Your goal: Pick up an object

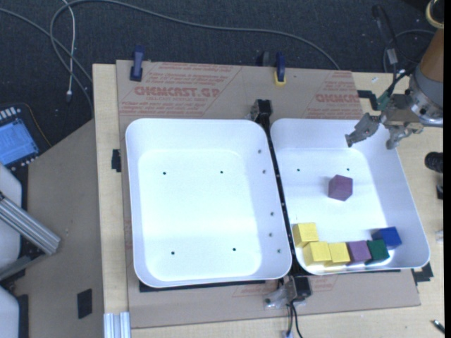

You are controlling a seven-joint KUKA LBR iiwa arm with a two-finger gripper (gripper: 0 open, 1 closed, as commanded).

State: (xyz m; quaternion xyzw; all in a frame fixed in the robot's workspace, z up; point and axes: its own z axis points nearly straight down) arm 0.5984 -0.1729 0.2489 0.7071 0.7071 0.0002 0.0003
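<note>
Purple foam cube (340, 187) is seen lying alone mid-floor in the right-hand shallow white bin (394, 167). Above that bin's far right corner the two-finger gripper (377, 134) is held with fingers apparently spread — nothing between them.

Position: one camera, fixed above the bench (106, 189).
Direction: looks down at a slant — both white bins (204, 136) side by side in frame.
Range: far enough to take in the bench edges and dark floor (211, 20) beyond.
</note>
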